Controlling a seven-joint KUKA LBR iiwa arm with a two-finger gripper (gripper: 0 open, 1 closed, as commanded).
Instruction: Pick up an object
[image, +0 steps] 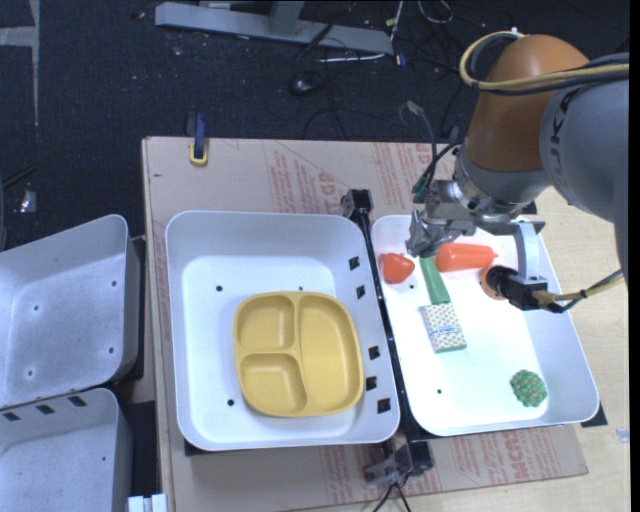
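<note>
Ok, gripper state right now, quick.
Gripper: cannot be told. It hangs low over the far end of the right bin, beside the orange carrot-like piece and just above the green stick; nothing shows held.

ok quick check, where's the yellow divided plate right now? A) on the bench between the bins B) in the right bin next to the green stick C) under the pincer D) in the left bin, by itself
D: the yellow divided plate lies flat in the left bin, with nothing else in that bin, while the pincer is over the right bin.
</note>
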